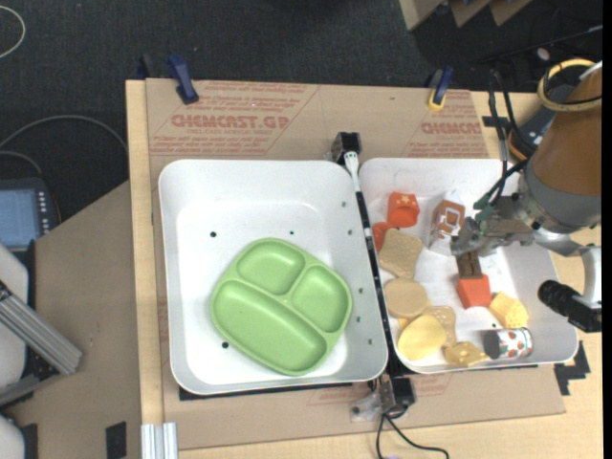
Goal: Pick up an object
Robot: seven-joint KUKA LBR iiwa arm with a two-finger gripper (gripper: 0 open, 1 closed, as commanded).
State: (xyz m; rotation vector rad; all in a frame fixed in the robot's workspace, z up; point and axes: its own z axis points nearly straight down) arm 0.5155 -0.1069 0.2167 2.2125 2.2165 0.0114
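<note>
The right bin holds about ten small toy foods crowded together: an orange-red cube, a tan bread slice, a round cracker, a yellow lemon-like piece, a red block, a yellow corn piece and one small can lying on its side at the near edge. The gripper hangs low over that bin's middle, just above a brown stick-shaped piece, and whether anything sits between its tips is impossible to judge. The left bin holds one green three-compartment plate.
</note>
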